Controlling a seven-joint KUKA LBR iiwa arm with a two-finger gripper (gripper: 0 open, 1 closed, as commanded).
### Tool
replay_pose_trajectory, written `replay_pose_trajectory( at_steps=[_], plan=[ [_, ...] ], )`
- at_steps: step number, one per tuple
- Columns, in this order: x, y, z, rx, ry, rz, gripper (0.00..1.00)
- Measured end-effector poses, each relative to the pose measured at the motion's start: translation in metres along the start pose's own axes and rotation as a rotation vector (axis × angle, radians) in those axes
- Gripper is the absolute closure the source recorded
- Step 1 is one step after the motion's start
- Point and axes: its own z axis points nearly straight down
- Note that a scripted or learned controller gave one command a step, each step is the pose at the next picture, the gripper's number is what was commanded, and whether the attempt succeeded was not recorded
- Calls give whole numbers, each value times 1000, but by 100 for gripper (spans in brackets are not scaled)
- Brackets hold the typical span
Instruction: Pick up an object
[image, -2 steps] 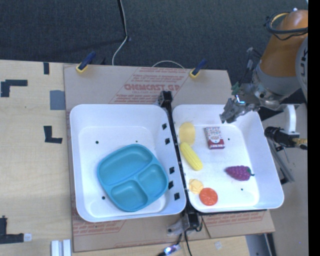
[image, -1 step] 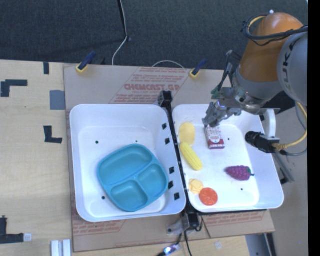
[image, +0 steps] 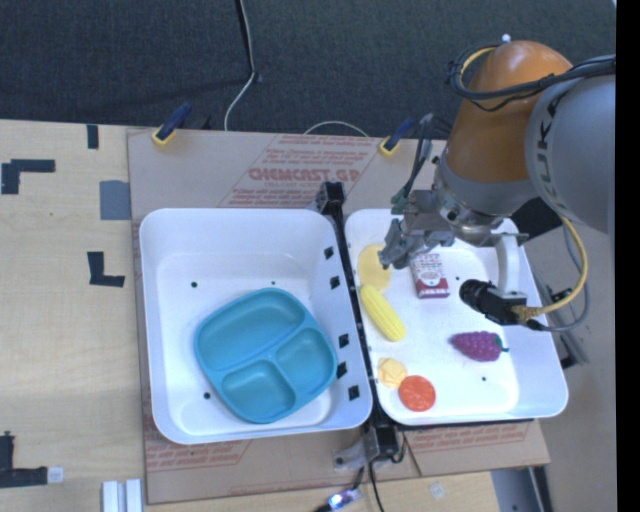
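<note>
While the arm is reaching in from the right, the left bin (image: 150, 240) is sitting on the left side with a blue tray (image: 265, 355) lying flat inside it. The tray is taking up most of the floor there, and it looks wide and hard to grab, so I am guessing the arm is leaving it alone.

Just to the right, across the wall where the two bins are touching, the right bin (image: 540, 402) is holding the small toy foods. A pale yellow piece (image: 369, 268) is lying near the wall, and a yellow corn cob (image: 383, 312) is lying just below it. Lower down, a small yellow-orange bit (image: 389, 371) is sitting beside a round orange toy (image: 417, 393). They are lying loose and apart, so each one is easy to reach from above.

The gripper (image: 405, 245) is hanging low over the top of this bin, between the pale yellow piece and a red and white box (image: 431, 275). I am thinking it is aiming for one of those two. I cannot tell if it is open or shut, and I am not seeing anything held in it.

Further right, purple grapes (image: 476, 345) are lying well apart from the gripper
</note>
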Motion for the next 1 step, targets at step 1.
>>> replay_pose_trajectory(
  at_steps=[1],
  plan=[
    [44, -17, 24, 2, 0, 0, 100]
  ],
)
